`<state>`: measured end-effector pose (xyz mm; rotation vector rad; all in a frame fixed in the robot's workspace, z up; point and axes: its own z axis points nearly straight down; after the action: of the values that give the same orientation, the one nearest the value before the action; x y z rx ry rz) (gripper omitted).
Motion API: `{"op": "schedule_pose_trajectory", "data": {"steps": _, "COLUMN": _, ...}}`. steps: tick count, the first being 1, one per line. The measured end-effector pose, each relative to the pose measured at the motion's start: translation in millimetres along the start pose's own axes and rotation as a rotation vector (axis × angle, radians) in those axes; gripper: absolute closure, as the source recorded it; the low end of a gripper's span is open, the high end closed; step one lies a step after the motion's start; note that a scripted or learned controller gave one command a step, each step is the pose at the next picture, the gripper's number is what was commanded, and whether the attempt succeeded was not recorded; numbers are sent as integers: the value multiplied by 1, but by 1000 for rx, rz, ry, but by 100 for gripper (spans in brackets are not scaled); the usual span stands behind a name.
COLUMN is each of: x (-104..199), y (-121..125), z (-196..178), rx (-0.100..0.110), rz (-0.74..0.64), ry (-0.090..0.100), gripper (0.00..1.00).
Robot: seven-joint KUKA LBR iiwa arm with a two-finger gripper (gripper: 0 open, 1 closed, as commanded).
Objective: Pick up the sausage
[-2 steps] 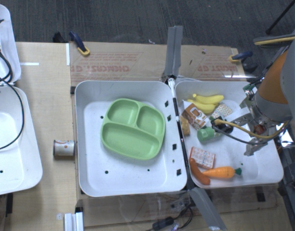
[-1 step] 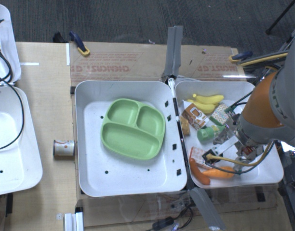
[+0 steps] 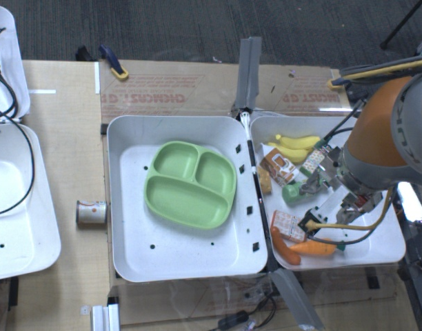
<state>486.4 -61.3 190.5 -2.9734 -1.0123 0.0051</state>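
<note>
The gripper (image 3: pixel 313 183), open or closed cannot be told, hangs in the crowded bin (image 3: pixel 390 243) right of the green plate (image 3: pixel 190 185), apparently misaligned for a grab, since the sausage (image 3: pixel 281 245) lies beyond the plate's lower right, against a carrot (image 3: pixel 314 249).

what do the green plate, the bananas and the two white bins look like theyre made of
green plate: likely moulded plastic, matte, one even colour with soft rounded dividers. bananas: probably toy plastic, flat uniform yellow, no spots. left bin and right bin: seemingly thin plastic, smooth white, rounded corners; coated sheet metal can't be ruled out.
</note>
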Motion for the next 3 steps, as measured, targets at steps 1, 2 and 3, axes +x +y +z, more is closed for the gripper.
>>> {"op": "schedule_pose_trajectory", "data": {"steps": 1, "x": 12, "y": -30, "z": 0, "rx": 0, "rz": 384, "ry": 0, "gripper": 0}}
{"op": "schedule_pose_trajectory", "data": {"steps": 2, "x": 34, "y": -27, "z": -20, "rx": 0, "rz": 234, "ry": -2, "gripper": 0}}
{"op": "schedule_pose_trajectory", "data": {"steps": 3, "x": 49, "y": -79, "z": 0, "rx": 2, "rz": 452, "ry": -3, "gripper": 0}}
